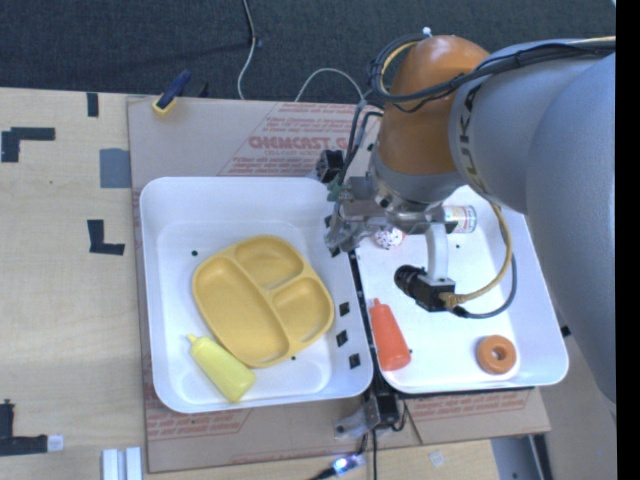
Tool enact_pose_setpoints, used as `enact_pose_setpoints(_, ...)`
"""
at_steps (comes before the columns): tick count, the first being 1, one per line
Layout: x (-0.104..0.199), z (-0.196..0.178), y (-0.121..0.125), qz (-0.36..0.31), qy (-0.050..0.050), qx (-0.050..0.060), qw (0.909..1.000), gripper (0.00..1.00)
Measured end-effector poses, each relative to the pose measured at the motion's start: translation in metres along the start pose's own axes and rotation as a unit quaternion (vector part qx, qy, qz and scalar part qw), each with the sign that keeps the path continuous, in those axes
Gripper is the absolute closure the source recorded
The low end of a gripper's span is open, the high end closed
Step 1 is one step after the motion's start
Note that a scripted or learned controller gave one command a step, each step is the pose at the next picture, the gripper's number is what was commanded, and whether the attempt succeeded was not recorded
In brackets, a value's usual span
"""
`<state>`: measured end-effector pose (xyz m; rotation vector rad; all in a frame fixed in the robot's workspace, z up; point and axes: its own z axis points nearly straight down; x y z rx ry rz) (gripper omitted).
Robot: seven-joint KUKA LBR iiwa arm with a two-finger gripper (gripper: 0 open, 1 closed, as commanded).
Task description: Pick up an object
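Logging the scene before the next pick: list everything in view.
Bins: 2, white, side by side.
Divided plate: 1, yellow, left bin.
Squeeze bottle: 1, yellow, left bin.
Tapered bottle: 1, orange-red, right bin, left side.
Doughnut: 1, tan, right bin.
Spotted ball: 1, white, right bin, by tool.
Can: 1, white-red, right bin, by arm.
Clip: 1, yellow-blue, cardboard's far corner.
Arm: 1, grey, orange band, from right.
Tool: 1, dark, over bins' shared edge.
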<state>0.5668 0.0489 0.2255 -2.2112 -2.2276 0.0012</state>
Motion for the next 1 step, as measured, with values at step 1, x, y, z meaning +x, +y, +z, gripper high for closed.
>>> enact_pose_setpoints(1, 0.0528, -0.0089, 0.0041, 0.0, 0.0, -0.001, 1.0, 1.0)
